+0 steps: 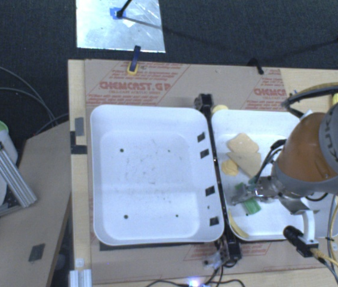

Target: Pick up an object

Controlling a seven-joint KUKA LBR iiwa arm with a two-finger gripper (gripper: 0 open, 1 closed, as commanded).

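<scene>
The arm (312, 154) is reached in from three o'clock over the right bin (276, 119), and its gripper (243, 195) is lowered at the bin's seven o'clock corner, close to the divider between the two bins. A small green object (252, 207) is seen just beneath and slightly toward five o'clock of the gripper tip; whether it is touched or merely overhung cannot be told, and how far the gripper is open cannot be told either — the metal parts blur together against the white floor. Nothing is visibly held.

Other candidates are laid toward twelve o'clock of the gripper: a tan block (242, 143), a pale flat piece (248, 160) touching it below, and a small yellow piece (230, 168) near the divider. The left bin (151, 115) is seen at nine o'clock.

The step in hand is judged to be the descent onto the green object. It would be done well if the tip were centred over the object rather than its edge, the descent finished straight down, and closure delayed until the floor is nearly met. The nearby wall should be kept clear — a small thing there is easily nudged aside instead of caught.
</scene>
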